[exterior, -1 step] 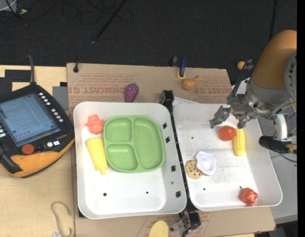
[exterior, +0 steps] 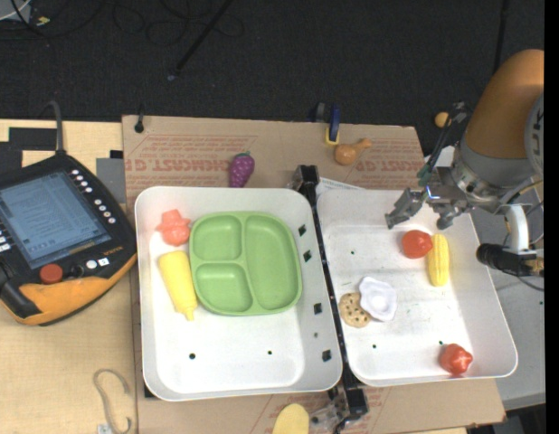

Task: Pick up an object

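Hand (exterior: 422,208) hovered open and empty just above the tomato (exterior: 416,243), seemingly lined up to grab it

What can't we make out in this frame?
- Gripper, camera view: finger state blurred, too small to read.
- Yellow object, bottom edge: cut off, identity unclear.
- Cookie: partly overlapped by the white object.
- Tomato against corn: touching or apart, cannot tell.
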`<act>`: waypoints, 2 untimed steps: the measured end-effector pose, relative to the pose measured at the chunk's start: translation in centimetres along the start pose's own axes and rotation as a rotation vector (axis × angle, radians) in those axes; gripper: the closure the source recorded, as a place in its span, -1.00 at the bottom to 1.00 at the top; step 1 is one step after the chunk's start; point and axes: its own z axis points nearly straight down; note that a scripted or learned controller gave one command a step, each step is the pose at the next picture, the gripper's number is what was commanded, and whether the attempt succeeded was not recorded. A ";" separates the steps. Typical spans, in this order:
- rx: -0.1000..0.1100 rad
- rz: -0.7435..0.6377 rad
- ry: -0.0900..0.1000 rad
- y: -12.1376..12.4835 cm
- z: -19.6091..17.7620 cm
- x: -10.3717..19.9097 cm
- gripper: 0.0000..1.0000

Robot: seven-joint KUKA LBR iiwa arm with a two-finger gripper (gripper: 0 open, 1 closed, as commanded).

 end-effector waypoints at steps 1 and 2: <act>0.007 -0.003 0.002 0.0 6.4 0.7 -1.00; 0.006 -0.003 0.002 0.0 11.8 1.1 -1.00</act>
